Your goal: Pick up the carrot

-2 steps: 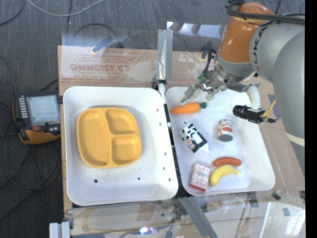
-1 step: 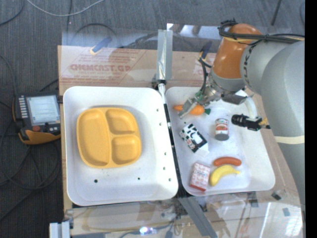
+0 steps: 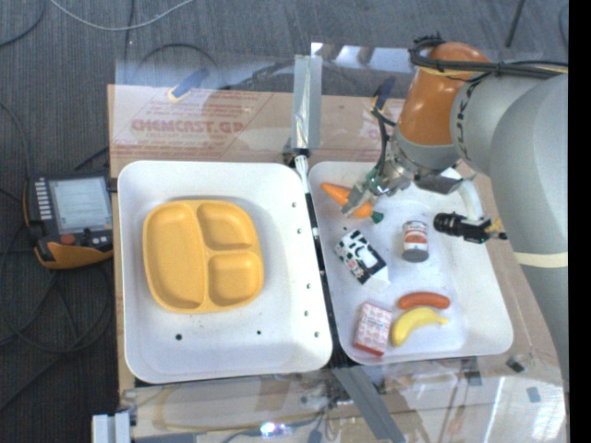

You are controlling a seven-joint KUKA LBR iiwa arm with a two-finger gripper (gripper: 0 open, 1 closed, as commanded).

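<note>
The carrot (image 3: 334, 192) lies in the right bin (image 3: 480, 340) near its far left corner, orange, with its pointed tip toward the left bin and its stub end (image 3: 367, 212) toward the near right. My gripper (image 3: 356, 201) reaches down from the right onto the carrot's middle and hides that part. The carrot sticks out on both sides of the gripper. It looks level with the bin floor.
A black-and-white carton (image 3: 360, 255) lies just in front of the carrot, and a small can (image 3: 416, 241) stands to its right. A sausage (image 3: 424, 300), a banana (image 3: 417, 323) and a red-and-white packet (image 3: 373, 328) lie near the front. The left bin (image 3: 138, 340) holds a yellow divided plate (image 3: 203, 254).
</note>
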